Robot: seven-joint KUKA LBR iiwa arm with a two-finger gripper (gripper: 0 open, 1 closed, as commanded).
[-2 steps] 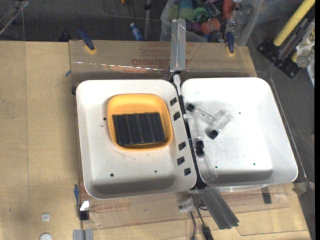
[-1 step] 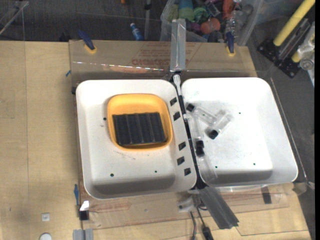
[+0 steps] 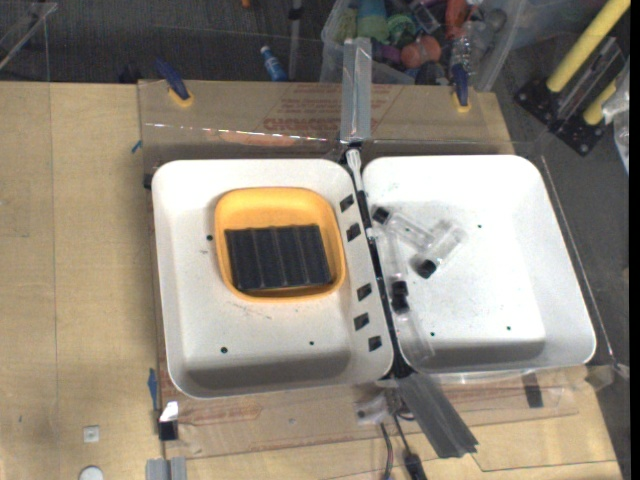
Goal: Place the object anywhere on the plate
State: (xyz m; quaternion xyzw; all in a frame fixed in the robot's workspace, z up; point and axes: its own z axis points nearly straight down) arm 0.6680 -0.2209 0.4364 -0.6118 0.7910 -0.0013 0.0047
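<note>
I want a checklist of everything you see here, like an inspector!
Surface: wooden bench bearing two white bins, left bin and right bin, side by side.
Job's things: orange plate in the left bin, with a dark ribbed block on it; a clear plastic object with dark ends lies in the right bin.
Clutter: a small dark piece near the divider.
Grippers: nothing seen.
Cables: dark wires below the bins.
Surroundings: clear tub of colourful toys behind; yellow tube top right.
</note>
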